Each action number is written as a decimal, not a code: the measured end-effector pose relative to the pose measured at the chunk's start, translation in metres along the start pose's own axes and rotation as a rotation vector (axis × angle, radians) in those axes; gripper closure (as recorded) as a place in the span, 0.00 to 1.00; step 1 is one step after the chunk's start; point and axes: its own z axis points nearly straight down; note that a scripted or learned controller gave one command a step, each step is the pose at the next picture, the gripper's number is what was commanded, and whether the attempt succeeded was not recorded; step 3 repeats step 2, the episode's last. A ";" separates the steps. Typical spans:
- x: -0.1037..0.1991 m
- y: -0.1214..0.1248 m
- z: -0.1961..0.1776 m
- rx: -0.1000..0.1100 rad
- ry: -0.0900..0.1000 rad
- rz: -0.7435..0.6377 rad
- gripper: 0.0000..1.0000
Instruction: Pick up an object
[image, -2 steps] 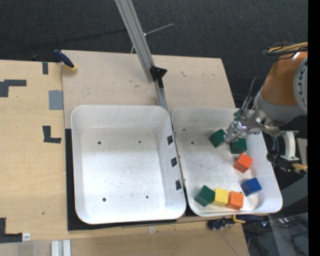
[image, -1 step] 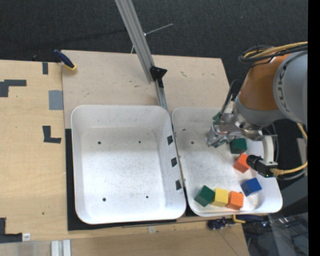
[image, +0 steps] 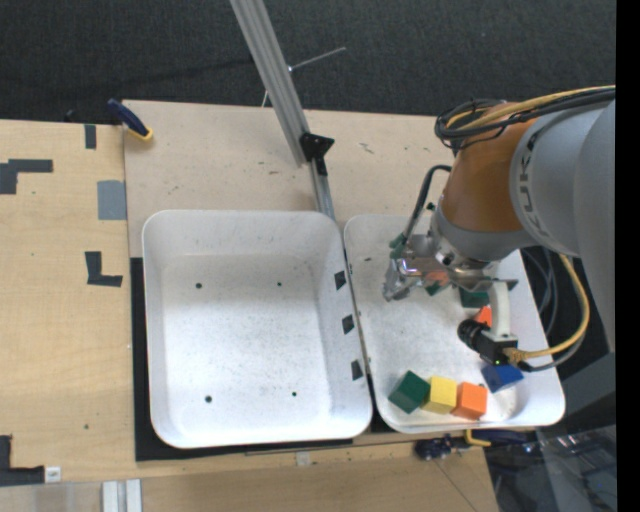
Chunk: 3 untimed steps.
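My gripper (image: 402, 278) hangs low over the upper left part of the right bin (image: 400, 340), under the orange-banded wrist. Along that bin's front edge three blocks sit in a row: a green block (image: 408, 391), a yellow block (image: 441, 393) and an orange block (image: 471, 399). A blue block (image: 503, 377) lies just behind the orange one, near the right rim. A small orange piece (image: 484, 315) shows beside the wrist, partly hidden by it. The view shows nothing held in the gripper.
The left bin (image: 240, 330) sits beside the right one, the two rims touching. A slanted metal pole (image: 285, 100) runs from the top down to the bins' shared back corner. The arm covers the right bin's back right part.
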 end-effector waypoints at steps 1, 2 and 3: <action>0.058 -0.009 -0.016 -0.002 0.001 -0.003 1.00; 0.106 -0.015 -0.028 -0.002 0.000 -0.003 1.00; 0.106 -0.015 -0.028 -0.002 0.000 -0.003 1.00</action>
